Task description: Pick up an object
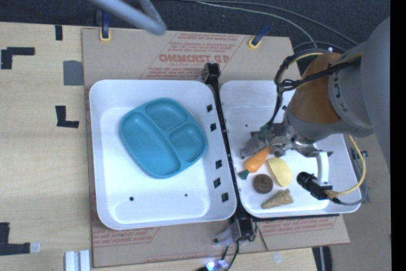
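The grey arm with its orange band reaches in over the right-hand shallow white bin (250, 98), and its gripper (274, 139) hangs low just above the orange carrot-shaped toy (257, 159) lying near the bin's middle. The gripper's metal parts are dark and crowded together there, so whether the fingers are apart or together I cannot tell; nothing is plainly seen between them. Just beside the carrot toy, toward the bin's near edge, lies a pale yellow rounded block (280, 171), and the two seem to touch. Near that block sits a small dark brown round piece (263, 183), and next to it a tan cone-shaped piece (278, 199) lies on its side close to the bin's near wall. On the other side of the black divider from the carrot toy, the left-hand white bin (108, 200) holds a blue plastic plate with three compartments (163, 137), resting flat. Both bins stand on a brown cardboard sheet (190, 57) on the wooden counter (38, 162).
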Motion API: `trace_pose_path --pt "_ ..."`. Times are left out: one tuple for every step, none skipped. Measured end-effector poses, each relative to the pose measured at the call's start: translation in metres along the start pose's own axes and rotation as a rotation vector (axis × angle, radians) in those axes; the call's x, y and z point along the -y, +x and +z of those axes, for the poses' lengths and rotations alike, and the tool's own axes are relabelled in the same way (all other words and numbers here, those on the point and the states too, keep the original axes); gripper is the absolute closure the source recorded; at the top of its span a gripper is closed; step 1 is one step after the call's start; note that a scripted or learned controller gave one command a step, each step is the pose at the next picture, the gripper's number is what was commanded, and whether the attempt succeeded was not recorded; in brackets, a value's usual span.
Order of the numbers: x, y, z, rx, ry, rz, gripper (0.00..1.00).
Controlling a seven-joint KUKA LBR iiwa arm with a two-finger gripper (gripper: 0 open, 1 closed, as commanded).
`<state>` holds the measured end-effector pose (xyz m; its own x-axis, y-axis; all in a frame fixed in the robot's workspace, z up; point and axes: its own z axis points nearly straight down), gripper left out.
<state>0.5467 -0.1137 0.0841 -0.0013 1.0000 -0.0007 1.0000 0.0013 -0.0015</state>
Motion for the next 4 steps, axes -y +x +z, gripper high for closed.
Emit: trace_pose_path --pt "-0.001 -0.001 -0.012 0.002 -0.003 -0.001 1.00" --pt "-0.009 0.001 -0.058 0.000 -0.004 0.000 1.00" --pt "-0.011 0.001 -0.121 0.001 -0.006 0.000 1.00" --pt "-0.011 0.001 -0.134 0.000 -0.002 0.000 1.00"
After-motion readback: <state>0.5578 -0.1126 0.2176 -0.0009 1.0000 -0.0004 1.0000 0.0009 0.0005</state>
